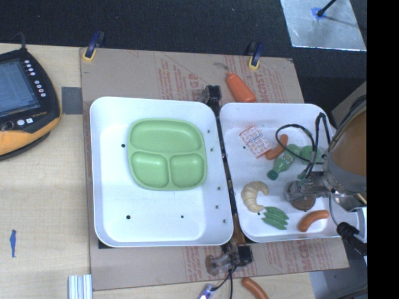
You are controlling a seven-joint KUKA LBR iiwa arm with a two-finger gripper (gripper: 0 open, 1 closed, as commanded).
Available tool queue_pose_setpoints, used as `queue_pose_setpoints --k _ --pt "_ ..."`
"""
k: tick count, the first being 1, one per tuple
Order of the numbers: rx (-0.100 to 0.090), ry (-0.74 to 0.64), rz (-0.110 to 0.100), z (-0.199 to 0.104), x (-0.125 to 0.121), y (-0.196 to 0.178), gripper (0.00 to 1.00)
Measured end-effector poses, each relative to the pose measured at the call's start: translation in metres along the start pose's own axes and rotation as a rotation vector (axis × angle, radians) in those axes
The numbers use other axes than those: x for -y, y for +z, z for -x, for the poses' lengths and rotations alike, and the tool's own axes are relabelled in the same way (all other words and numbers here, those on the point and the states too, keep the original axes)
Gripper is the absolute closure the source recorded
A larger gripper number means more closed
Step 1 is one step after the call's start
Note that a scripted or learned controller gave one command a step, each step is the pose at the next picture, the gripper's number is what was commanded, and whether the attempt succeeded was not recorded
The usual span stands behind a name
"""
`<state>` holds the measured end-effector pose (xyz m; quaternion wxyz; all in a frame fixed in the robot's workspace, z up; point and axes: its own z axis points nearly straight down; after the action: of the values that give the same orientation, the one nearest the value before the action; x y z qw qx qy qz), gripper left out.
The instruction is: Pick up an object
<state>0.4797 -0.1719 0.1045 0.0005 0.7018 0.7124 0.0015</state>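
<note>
While the arm reaches in from the right, its gripper point(303, 195) hangs low in the right bin point(240, 114), at that bin's near right part; I cannot tell how it stands or whether it has hold of anything. Just near of it lies an orange sausage point(313, 219). To its left lie a cream croissant point(254, 195) and, just near of that, a green pea pod point(275, 215). A green bottle point(283, 163) lies tilted beside the gripper's far left, next to a small orange piece point(277, 147) and a red-and-white packet point(254, 140). The left bin point(106, 217) holds a green divided plate point(167, 153). On the table point(43, 217), an orange carrot point(240, 88) lies just beyond the right bin's far rim, and a tablet controller point(22, 101) sits at the far left.
</note>
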Motion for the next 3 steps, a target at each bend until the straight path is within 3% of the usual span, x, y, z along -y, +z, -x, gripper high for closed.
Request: queue_pose_setpoints --k 1,2,3 --pt "0.001 0.01 -0.004 -0.038 -0.084 -0.064 1.0" --pt "0.001 0.011 -0.006 -0.037 -0.084 -0.063 0.0" --pt "0.01 0.011 0.012 -0.02 -0.125 -0.004 0.0"
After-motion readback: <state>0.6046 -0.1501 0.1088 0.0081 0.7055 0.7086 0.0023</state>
